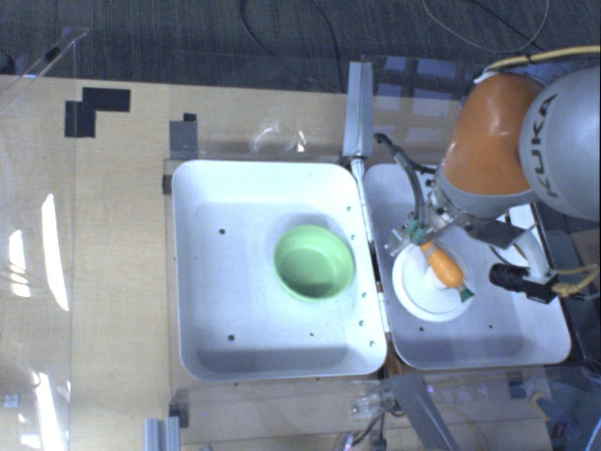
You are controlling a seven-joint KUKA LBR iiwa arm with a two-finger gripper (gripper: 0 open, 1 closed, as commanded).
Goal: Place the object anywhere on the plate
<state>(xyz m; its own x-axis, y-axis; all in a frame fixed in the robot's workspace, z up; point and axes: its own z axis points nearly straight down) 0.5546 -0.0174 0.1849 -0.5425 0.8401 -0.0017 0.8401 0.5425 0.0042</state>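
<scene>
One arm (512,148) bends over the right bin (488,341); gripper (420,236) touches the carrot (444,268) on the plate (418,294), finger state unclear.

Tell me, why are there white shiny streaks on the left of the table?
In the camera view, those streaks are glare, seemingly on a clear sheet over the bench; the green bowl casts a soft shadow in its bin, and the carrot looks slightly blurry.
</scene>
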